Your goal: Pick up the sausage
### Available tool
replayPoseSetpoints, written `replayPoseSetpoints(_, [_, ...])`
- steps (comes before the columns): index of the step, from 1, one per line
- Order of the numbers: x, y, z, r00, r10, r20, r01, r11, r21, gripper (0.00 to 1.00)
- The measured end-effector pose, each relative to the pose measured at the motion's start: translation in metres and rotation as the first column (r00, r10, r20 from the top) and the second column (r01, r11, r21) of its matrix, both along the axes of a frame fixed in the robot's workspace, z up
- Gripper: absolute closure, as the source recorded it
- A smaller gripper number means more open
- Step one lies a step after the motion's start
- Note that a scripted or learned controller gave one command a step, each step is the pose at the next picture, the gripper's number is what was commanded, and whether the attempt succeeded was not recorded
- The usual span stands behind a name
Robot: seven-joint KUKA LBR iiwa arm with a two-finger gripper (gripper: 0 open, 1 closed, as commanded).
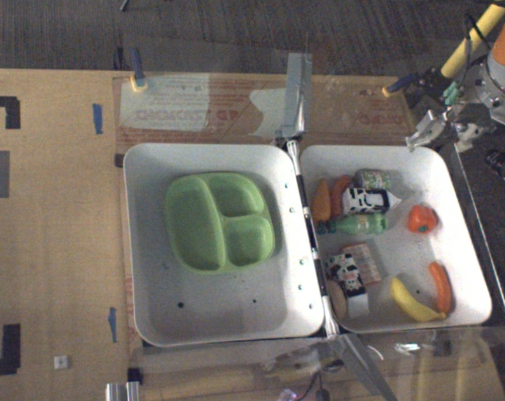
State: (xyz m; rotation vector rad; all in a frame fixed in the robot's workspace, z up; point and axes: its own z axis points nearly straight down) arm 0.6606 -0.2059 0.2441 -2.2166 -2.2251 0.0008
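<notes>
Sausage (pixel 440 286) lies in right bin (pixel 466 215), front-right corner, long axis near-far w/ slight tilt, beside banana (pixel 413 301); gripper (pixel 441 124) at bin's far edge.

Fixed overhead slant onto both bins (pixel 144 224)

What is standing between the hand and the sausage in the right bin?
Nothing visible blocks it. The hand sits above the right bin's far corner; the sausage lies uncovered near the front, with the banana close beside it and the tomato nearer the hand.
</notes>
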Motion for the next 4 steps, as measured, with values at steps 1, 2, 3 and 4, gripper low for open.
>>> replayPoseSetpoints(1, [-0.029, -0.010, -0.125, 0.995, -0.093, 0.021, 0.092, 0.996, 0.005, 0.00])
replayPoseSetpoints(2, [-0.073, -0.004, -0.135, 0.973, -0.228, 0.039, 0.227, 0.974, 0.012, 0.00])
replayPoseSetpoints(3, [-0.056, -0.009, -0.006, 0.971, -0.237, 0.002, 0.237, 0.971, -0.001, 0.00])
replayPoseSetpoints(4, [-0.006, -0.011, 0.044, 0.959, -0.283, 0.002, 0.283, 0.959, -0.002, 0.00])
